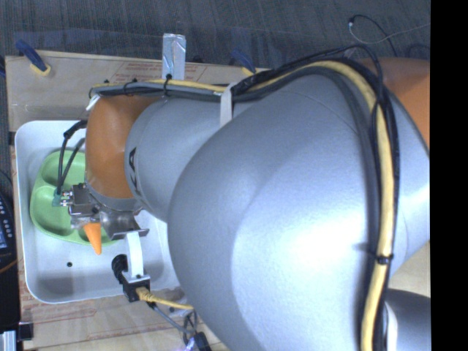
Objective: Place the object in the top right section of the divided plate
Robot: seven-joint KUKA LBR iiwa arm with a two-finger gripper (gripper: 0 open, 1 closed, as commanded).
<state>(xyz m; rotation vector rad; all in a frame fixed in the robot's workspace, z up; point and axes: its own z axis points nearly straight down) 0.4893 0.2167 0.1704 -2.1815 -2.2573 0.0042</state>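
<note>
The arm (292, 196) is hanging over the plate (45, 196) at nine o'clock; grip state: cannot tell; the carrot (93, 238) looks light, stiff, best pinched mid-body.

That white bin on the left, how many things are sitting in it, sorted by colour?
Green: 1, the divided plate
Orange: 1, a carrot-like object at the plate's edge
Total: 2 in the white bin; the arm hides the rest.

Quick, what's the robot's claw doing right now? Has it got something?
Gripper: over the green plate with an orange carrot-like object at its tip; whether the object is actually gripped cannot be told.
</note>
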